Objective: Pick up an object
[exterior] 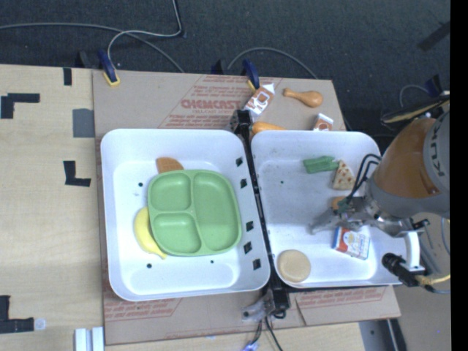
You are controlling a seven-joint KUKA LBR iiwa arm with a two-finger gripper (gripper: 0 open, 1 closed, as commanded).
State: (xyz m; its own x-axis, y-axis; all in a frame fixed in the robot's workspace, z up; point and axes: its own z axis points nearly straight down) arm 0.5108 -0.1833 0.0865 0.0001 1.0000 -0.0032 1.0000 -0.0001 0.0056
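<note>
Just beside my pincer [344,214], toward the bin's near wall, the carton [352,243] is lying flat; whether my pincer is gripping anything, I cannot tell.

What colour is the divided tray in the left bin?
Light green, seen clearly in the camera view: the divided tray sits in the left bin.
</note>
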